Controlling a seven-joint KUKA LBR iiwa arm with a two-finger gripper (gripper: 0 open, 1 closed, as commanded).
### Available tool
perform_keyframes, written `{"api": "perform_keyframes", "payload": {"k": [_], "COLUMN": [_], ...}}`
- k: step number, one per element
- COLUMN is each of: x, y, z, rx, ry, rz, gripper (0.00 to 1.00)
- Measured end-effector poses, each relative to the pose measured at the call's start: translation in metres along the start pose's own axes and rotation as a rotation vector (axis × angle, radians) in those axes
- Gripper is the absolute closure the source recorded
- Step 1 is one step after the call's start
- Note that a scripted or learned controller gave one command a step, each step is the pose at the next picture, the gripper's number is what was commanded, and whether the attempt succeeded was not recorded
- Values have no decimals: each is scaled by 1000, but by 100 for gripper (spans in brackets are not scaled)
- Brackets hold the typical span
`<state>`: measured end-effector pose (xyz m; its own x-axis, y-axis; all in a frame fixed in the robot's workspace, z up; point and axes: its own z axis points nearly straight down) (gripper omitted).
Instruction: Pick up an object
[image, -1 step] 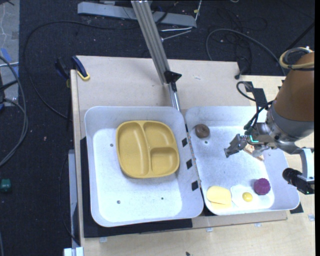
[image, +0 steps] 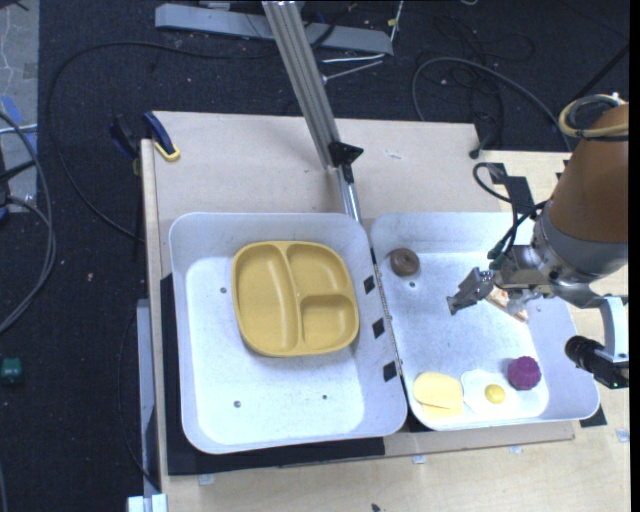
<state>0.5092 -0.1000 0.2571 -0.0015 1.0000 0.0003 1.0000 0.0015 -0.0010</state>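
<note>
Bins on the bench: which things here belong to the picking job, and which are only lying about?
For the job:
gripper
brown round object
purple ball
yellow slice
toy egg
right bin

Only lying about:
yellow divided plate
left bin

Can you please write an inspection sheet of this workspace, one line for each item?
Surface: wooden bench bearing left bin and right bin.
Job's things: brown round object, yellow piece, fried egg and purple ball, all in right bin.
Clutter: yellow divided tray in left bin.
Grippers: gripper over right bin, holding nothing.
Cables: black cables on floor.
Surroundings: dark floor, metal pole.
</note>
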Motion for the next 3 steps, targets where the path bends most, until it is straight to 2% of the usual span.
{"api": "perform_keyframes", "payload": {"k": [1, 3], "x": [-3, -6], "y": [5, 3], "z": [46, 162], "rx": [4, 4], "ry": [0, 1], "rz": [3, 2], "gripper": [0, 0]}}
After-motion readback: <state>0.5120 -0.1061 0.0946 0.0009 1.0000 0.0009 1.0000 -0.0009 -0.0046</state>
